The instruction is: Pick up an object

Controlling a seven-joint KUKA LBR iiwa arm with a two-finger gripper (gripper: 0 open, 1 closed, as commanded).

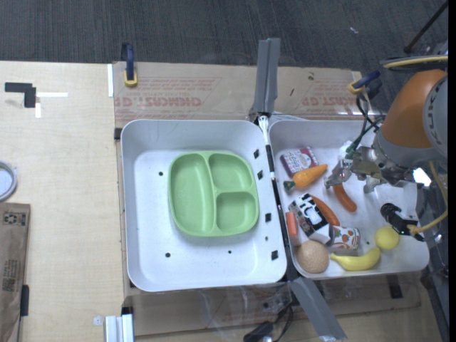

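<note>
The grey arm [420,120] reaches in over the far right corner of the right bin [420,266], its orange band bulging above the wrist, and the gripper [342,177] hangs low over the middle of that bin, pointed back toward the divider between the two bins. The metal fingers [333,179] look slightly spread, but whether the jaws are released or clenched cannot be told from this angle. Right beneath the fingertips lies a red-orange sausage-shaped toy [345,197], slanting away from them toward the bin's near side; it looks to touch or nearly touch the tips, though nothing is seen gripped between them. Just on the divider side of the gripper sits a toy carrot [308,176], with a pink packet [297,159] behind it. Nearer than the carrot, a black-and-white carton [308,214] lies flat, with a small printed can [344,238] just beyond it. Along the right bin's near wall rest a brown egg-shaped ball [312,256], a banana [356,260] and a yellow lemon [387,238], all well clear of the gripper. Across the divider, the left bin [142,212] holds a green sectioned plate [212,193].
</note>
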